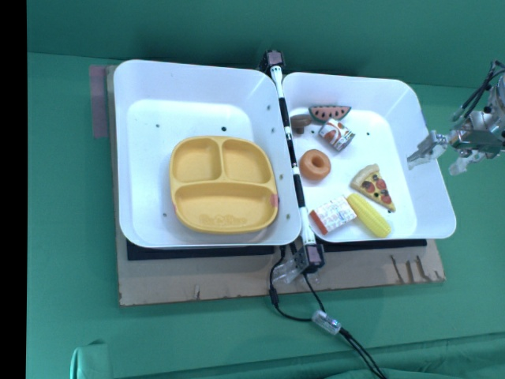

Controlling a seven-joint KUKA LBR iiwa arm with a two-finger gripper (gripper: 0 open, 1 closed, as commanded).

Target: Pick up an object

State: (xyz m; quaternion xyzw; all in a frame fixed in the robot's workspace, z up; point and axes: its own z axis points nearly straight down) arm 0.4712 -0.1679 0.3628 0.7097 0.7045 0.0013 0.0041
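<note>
The right bin [430, 212] holds several toy foods: a watermelon slice [329, 114], a small can [337, 135], an orange donut [315, 165], a pizza slice [374, 186], a yellow corn cob [369, 215], a white and red packet [332, 215] and a small brown piece [299, 121]. My gripper [439, 158] hovers over the bin's right rim, well to the right of the pizza slice. Its two fingers stand apart, open, with nothing between them.
The left bin [142, 133] carries a yellow divided plate [224, 184]. A black and white bar [287, 133] runs along the divide between the bins. Cables [316, 306] trail off the bench's front edge over the green cloth.
</note>
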